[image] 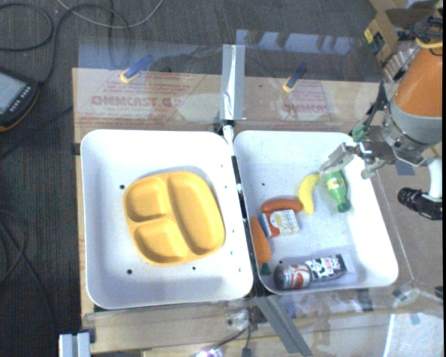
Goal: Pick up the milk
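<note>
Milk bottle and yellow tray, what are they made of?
Milk bottle: looks like plastic with a glossy printed black-and-white sleeve and a reddish cap end; highlights along its side. Yellow tray: probably moulded plastic, matte, with rounded compartment ridges and an even colour.

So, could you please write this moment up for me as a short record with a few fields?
left bin: holds a yellow tray with three compartments
right bin: banana, green bottle, sausage, small carton, carrot, milk bottle
milk bottle: lying on its side near the front rim, untouched
tool: above the right bin's far right part, close to the green bottle
arm: reaching in from the right
</note>
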Robot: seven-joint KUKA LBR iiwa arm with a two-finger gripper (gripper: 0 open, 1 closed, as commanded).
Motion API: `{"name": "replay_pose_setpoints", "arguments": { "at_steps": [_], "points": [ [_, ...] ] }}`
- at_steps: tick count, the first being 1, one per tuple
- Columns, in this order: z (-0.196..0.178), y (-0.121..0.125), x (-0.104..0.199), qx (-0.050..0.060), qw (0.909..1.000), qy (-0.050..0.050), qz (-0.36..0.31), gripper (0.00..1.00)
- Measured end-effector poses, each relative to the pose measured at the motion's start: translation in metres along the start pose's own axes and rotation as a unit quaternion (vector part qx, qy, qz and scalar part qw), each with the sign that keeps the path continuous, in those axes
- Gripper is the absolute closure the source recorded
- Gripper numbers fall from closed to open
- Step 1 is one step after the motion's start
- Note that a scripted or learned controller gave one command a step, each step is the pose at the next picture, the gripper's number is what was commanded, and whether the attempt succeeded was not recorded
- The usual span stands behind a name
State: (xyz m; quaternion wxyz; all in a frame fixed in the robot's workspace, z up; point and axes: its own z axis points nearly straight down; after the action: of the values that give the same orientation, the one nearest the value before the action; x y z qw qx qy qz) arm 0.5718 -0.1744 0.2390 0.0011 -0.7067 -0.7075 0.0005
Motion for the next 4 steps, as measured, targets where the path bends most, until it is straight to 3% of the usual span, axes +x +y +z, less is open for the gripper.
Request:
{"name": "replay_pose_setpoints", "arguments": {
  "at_steps": [1, 2, 3, 4],
  "points": [
    [0.036, -0.079, 0.023, 0.0, 0.9999, 0.0, -0.016, 0.0],
    [0.075, -0.07, 0.059, 0.0, 0.9985, 0.0, -0.056, 0.0],
    [0.099, -0.088, -0.017, 0.0, 0.9999, -0.001, -0.015, 0.0],
    [0.127, -0.026, -0.037, -0.001, 0.9902, -0.001, -0.14, 0.0]
  ]
}}
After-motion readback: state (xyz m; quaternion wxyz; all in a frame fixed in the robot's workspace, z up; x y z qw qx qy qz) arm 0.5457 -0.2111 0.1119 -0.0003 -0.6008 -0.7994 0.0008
